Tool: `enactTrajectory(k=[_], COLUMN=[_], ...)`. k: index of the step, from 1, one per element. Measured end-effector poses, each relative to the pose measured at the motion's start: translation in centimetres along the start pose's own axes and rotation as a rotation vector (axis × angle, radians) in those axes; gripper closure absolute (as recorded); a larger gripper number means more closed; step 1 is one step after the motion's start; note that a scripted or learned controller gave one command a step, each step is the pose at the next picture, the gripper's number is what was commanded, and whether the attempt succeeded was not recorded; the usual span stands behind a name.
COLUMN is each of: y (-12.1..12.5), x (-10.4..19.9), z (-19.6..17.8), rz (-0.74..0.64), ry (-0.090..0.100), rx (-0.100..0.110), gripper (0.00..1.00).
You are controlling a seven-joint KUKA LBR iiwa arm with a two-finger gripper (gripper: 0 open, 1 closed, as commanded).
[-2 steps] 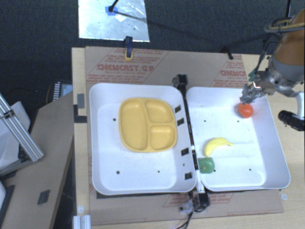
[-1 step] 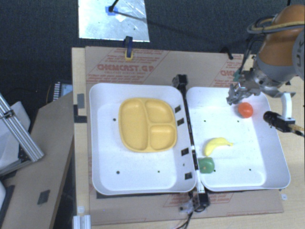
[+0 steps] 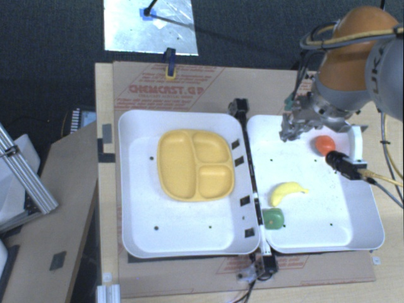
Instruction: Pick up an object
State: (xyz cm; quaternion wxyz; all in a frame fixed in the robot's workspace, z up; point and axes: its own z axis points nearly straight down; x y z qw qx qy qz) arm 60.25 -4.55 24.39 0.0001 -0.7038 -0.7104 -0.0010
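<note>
Pincer (image 3: 291, 133) (finger state unclear) over right bin (image 3: 363, 232), orange ball (image 3: 324, 144) beside, banana (image 3: 287, 192), green block (image 3: 273, 218) nearer.

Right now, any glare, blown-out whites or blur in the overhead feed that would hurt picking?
Camera view: both white bins read bright, near washed out, with soft shadows only; the foil sheet at top shows patchy glare; the gripper looks soft and blurry; the banana, orange ball and green piece stand out cleanly; the yellow tray is evenly lit.
</note>
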Motion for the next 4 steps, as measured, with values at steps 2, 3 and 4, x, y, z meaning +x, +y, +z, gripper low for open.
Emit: enactTrajectory(k=[2, 3, 4], y=[-2.5, -4.2, -4.1], x=[10.3, 15.1, 14.9], z=[-0.8, 1.4, 1.4], rz=[-0.001, 0.001, 0.006], ry=[0.001, 0.000, -0.001], rx=[0.001, 0.002, 0.001], gripper=[1.00, 1.00, 0.00])
